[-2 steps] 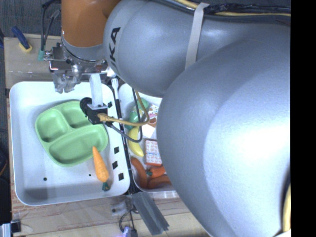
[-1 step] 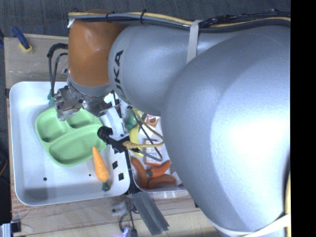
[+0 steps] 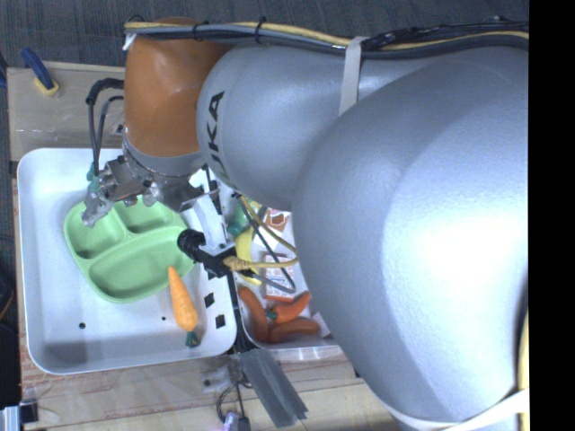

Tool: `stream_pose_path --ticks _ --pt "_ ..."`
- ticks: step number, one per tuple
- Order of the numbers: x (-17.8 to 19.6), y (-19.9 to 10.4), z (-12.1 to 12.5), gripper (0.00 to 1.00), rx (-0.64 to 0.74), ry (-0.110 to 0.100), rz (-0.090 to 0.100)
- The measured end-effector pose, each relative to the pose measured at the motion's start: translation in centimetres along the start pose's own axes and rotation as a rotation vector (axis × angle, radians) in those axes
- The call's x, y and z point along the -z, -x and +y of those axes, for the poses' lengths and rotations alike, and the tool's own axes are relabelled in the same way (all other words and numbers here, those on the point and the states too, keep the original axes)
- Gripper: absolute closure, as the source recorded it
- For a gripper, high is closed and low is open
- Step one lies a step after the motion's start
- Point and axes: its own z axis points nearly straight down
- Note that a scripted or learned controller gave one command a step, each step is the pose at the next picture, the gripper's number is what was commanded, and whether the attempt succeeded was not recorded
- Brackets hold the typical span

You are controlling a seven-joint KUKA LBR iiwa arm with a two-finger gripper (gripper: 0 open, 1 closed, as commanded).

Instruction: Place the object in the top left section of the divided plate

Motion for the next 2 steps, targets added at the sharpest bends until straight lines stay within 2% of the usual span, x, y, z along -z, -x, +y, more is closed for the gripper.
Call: stream_pose_path --ticks 1,2 --pt "1.0 -0.1 0.0 1.0 0.005 -0.003 -0.001" --pt "4.0 -0.5 -1.4 1.0 -0.369 0.003 0.001"
